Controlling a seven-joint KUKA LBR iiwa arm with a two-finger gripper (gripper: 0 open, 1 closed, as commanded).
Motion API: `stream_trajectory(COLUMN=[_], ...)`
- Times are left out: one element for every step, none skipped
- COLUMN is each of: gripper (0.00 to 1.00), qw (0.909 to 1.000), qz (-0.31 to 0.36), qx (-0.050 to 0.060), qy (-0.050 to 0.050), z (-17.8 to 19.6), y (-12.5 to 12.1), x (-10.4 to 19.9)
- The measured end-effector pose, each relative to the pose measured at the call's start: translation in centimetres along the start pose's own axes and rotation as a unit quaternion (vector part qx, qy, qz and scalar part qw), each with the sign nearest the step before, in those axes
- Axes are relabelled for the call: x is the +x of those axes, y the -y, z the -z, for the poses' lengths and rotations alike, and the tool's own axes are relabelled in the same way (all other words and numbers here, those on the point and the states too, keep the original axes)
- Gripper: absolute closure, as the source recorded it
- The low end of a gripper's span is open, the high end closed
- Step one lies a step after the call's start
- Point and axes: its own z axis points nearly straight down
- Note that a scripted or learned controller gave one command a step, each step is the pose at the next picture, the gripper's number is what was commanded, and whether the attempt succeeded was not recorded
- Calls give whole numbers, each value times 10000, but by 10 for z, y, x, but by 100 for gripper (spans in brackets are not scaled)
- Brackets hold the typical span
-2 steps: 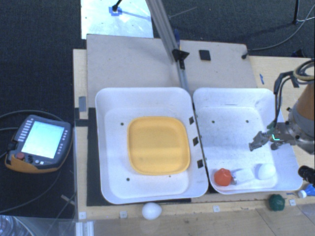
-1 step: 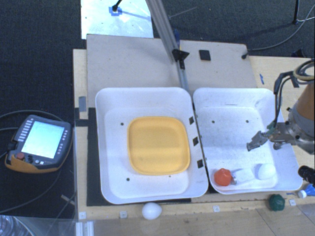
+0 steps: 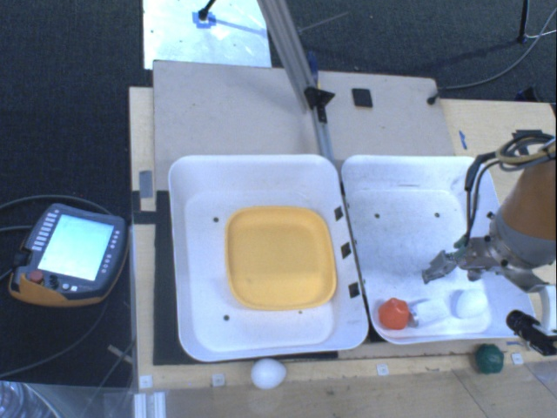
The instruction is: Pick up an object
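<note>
My claw [image 3: 439, 266] hangs over the right bin [image 3: 409, 207], above bare floor; whether it is spread or pressed together I cannot tell. An orange ball [image 3: 394, 313] and a white ball [image 3: 470, 303] lie near the bin's front edge. A yellow plate [image 3: 281, 257] sits in the left bin [image 3: 196, 233].

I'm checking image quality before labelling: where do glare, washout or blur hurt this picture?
Camera view: glare whitens the floor patch at top; the white ball nearly vanishes against the right bin; the pendant screen is washed out; the gripper looks soft.
</note>
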Motion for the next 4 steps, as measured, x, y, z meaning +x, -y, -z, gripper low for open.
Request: stream_trajectory(gripper=[0,100,100,100], qw=[10000,10000,10000,10000], qz=[1,2,6,6], qx=[-7,-30,-45,-43], qy=[1,7,10,10], z=[-51,-38,24,66], y=[1,-1,-4,-8], x=[0,0,0,-2])
